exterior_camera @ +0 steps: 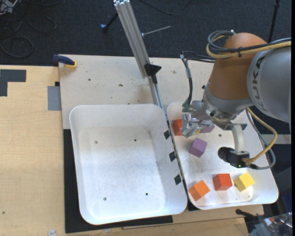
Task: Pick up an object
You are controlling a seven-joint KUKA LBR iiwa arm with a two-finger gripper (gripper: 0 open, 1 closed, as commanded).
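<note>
Gripper (192, 124) of mine hangs low over the right bin (265, 193), near that bin's upper-left corner, with my grey arm and its orange band (234, 68) coming in from the right above it. Whether it is released or clenched I cannot tell, since the metal parts blur together at the tip, and I see no block caught in it.

Just to the left of my gripper, touching or nearly touching it, sits a dark orange block (177, 127), partly hidden behind the tip and close to the bin's left wall. Just below my gripper and slightly right lies a purple block (197, 147), tilted on the bin floor and apart from the tip. Well below my gripper, along the bin's near edge, three more blocks lie in a loose row: an orange block (199, 189) at the left, a red block (222, 182) in the middle and a yellow block (244, 181) at the right, each near its neighbour.

A small black unit (233, 157) on a cable hangs below and right of my gripper. Left of my gripper, past the divider with black clips, is the left bin (78, 132), and a slanted aluminium bar (134, 36) rises above and left.
</note>
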